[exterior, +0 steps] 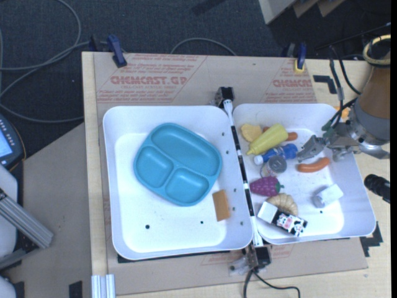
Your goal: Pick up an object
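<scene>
We note the desk (93, 166), a brown sheet printed in red, filling the middle of the frame, with blue clamps at its upper edge. On it sit two shallow white bins side by side. The left bin (118, 166) holds a blue divided plate (178, 163) at its centre, and a small tan block (221, 205) lies just beside the plate's lower right rim, near the divide between the bins. The right bin (356, 210) carries the clutter of small items.

The arm (375, 98) comes in at the right edge of the frame, and its end effector (322, 144) hangs over the upper right part of the right bin. We see its fingers spread apart with nothing between them. An orange sausage (313, 164) lies just below the fingertips; we cannot tell whether they touch it.

Going down in size within the right bin: a yellow corn cob (268, 139) lies tilted at the upper left, with a pale yellow piece (250, 131) beside it at the left. A black-and-white carton (282, 218) rests at the lower edge. A purple grape bunch (265, 185) sits centre left, a croissant (283, 201) just below it. A grey-white lump (326, 195) lies at the lower right. A small blue and grey item (276, 161) sits under the corn cob; we cannot make it out further.
</scene>
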Robot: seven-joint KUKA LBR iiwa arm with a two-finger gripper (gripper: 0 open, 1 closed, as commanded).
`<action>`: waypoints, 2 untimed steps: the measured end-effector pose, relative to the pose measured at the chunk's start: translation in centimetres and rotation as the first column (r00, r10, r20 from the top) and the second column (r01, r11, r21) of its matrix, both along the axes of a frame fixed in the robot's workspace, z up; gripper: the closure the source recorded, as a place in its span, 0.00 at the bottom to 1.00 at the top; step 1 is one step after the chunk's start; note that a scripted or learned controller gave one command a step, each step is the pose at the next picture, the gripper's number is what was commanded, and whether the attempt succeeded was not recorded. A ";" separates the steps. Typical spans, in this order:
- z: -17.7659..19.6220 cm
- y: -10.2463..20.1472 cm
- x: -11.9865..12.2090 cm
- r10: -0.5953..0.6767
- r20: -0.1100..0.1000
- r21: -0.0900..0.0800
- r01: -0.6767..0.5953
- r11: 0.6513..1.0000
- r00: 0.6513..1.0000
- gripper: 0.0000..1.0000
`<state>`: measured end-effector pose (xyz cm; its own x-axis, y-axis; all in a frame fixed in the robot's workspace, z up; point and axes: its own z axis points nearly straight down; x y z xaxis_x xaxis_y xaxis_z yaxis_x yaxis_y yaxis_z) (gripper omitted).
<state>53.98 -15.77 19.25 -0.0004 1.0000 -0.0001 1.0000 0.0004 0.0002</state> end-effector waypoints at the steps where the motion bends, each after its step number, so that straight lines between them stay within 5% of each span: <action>1: -9.3 3.7 5.8 0.006 0.001 0.000 -0.006 1.000 1.000 0.00; 2: -11.4 0.7 11.8 0.009 -0.055 0.012 -0.009 1.000 0.998 0.00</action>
